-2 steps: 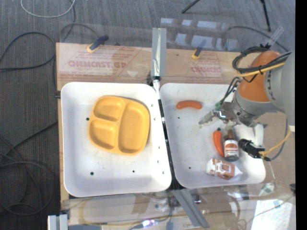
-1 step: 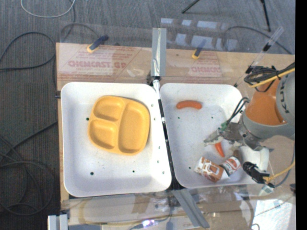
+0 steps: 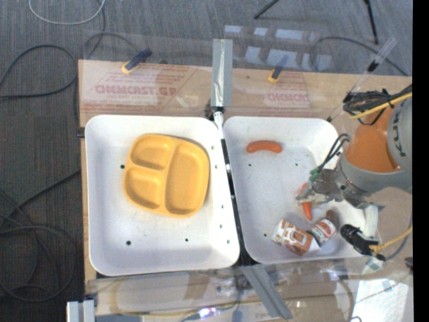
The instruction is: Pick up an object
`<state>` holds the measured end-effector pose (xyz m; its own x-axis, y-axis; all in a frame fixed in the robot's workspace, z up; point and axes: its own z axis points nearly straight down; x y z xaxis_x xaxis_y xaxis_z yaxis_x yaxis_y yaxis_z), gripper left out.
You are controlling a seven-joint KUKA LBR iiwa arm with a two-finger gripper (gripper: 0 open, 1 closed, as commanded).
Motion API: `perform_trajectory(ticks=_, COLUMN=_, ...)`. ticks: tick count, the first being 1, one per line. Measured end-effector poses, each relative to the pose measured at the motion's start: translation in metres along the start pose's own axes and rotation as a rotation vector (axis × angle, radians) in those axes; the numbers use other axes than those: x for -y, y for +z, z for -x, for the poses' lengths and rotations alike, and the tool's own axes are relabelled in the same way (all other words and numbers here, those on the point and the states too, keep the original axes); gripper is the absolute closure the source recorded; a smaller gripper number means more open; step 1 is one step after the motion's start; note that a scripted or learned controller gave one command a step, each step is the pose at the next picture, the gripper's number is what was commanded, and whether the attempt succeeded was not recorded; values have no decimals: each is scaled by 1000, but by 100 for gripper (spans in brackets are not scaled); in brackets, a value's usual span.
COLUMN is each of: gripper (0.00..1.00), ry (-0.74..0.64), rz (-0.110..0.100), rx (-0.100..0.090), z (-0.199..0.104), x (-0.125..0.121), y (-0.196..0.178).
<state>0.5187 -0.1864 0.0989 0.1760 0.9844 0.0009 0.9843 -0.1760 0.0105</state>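
Over the right bin (image 3: 288, 129), toward its near right part, the gripper (image 3: 314, 192) hangs low off the grey arm (image 3: 375, 159) with the orange band — how its jaws stand I cannot tell, since the wrist hides them. Just beneath it lies a small orange piece (image 3: 307, 210), with a crumpled brown-and-white packet (image 3: 292, 237) and a small can (image 3: 324, 230) near the front wall, and an orange sausage (image 3: 264, 147) well apart at the far side. Left of all this, the left bin (image 3: 107, 247) holds a yellow divided tray (image 3: 167, 174).
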Motion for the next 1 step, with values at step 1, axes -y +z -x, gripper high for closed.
perform_trajectory(ticks=1, gripper=100, ry=242, rz=-14, rx=5, z=-31, x=-13, y=-85)
